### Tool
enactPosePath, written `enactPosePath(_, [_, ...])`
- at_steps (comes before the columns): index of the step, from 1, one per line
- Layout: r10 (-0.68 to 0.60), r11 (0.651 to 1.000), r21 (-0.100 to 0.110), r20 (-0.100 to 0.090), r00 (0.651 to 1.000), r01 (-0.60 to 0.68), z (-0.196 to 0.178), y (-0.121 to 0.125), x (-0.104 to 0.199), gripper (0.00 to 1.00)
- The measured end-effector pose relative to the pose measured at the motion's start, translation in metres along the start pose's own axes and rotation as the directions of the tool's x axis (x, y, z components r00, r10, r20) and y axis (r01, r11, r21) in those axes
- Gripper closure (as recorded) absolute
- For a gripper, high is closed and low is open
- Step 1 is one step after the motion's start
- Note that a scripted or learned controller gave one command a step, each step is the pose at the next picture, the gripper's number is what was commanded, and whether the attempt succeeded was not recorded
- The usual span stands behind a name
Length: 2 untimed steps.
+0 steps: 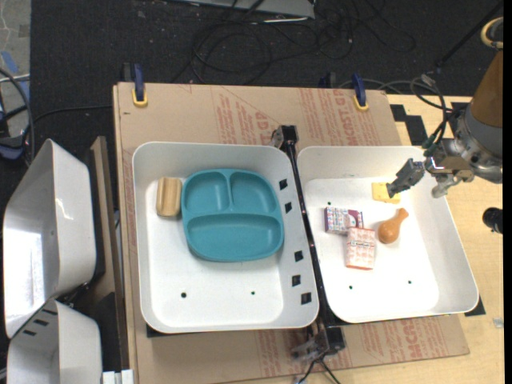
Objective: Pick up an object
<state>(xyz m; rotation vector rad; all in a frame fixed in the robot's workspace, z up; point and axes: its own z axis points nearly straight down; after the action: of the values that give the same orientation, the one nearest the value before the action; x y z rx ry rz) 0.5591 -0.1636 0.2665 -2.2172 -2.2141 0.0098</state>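
In the right bin (448, 294) lie a small yellow piece (379, 190), an orange-brown drumstick-shaped toy (390, 228), a purple-and-white packet (342, 218) and a red-and-white packet (361, 249). My gripper (422, 182) hangs over that bin's far right part, open, with nothing between its fingers. Its dark left finger (404, 179) sits just above the yellow piece and covers that piece's right end. The drumstick toy lies a little below the gripper.
The left bin (160, 294) holds a teal divided plate (232, 214) and a tan block (168, 197) at the plate's left. A black divider (302, 238) runs between the bins. Cables lie on the dark floor behind the bench.
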Motion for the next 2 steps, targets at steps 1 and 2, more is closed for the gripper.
enactPosePath(1, [-0.002,1.0,-0.009,0.002,1.0,0.002,-0.005,0.002,0.0,0.0])
enactPosePath(2, [-0.001,1.0,-0.006,0.001,1.0,0.001,0.039,0.003,0.005,0.0])
